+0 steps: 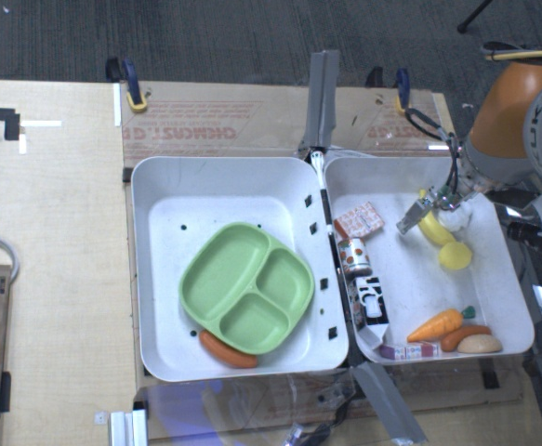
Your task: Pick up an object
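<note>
Banana (pixel 434 227), yellow and stubby, in the right bin (pixel 522 291), toward the far right corner, lying on the white floor. Right over its upper end, gripper (pixel 422 215), slanting down from the right, touching or nearly touching the yellow skin. Impossible to tell how wide the pincer stands, or whether anything is truly caught in it. Just beside and nearer the camera, a round lemon (pixel 455 255), close to the banana, perhaps touching.

Further left in the same bin, against the dividing wall: a pink box (pixel 359 220), then a small can (pixel 352 255) on its side, then a black-and-white pack (pixel 372 301), set in a line running toward the near edge. Along the near wall, a carrot (pixel 435 324), a reddish sausage (pixel 467 334) and a pale roll (pixel 480 345), bunched together, with a pink-and-white bar (pixel 410 350) to their left.

In the left bin (pixel 145 249), a green divided plate (pixel 245 288), tilted a little, resting over part of an orange hot dog (pixel 229 350) at the near wall.

Above the right bin, arm (pixel 520 110), grey with orange, reaching in from the right.
</note>
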